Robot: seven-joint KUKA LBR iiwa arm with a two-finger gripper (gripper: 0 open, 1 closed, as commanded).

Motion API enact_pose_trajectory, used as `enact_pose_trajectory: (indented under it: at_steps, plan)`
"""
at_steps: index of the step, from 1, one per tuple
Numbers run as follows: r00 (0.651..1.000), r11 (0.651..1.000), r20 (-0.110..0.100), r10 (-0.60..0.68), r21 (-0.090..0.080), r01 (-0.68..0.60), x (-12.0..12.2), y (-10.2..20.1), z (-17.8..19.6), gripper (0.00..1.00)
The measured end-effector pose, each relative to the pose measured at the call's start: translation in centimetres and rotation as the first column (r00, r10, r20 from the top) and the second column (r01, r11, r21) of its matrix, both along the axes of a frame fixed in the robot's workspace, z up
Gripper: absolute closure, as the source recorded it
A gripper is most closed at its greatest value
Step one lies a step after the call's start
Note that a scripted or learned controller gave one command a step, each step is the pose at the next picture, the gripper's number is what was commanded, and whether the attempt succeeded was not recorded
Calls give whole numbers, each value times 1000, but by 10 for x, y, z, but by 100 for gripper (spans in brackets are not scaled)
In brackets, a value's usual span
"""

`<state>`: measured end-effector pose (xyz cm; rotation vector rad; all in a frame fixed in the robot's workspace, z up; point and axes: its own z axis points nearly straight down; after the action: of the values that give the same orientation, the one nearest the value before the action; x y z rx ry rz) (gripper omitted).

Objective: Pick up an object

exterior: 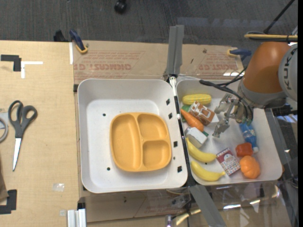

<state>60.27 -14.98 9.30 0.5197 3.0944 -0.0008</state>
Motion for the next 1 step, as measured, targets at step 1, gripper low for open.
enact_pose_trajectory:
  at_steps: [1]
  plan:
    - [997, 997, -3, -77, 0, 77, 41, 47, -1, 0]
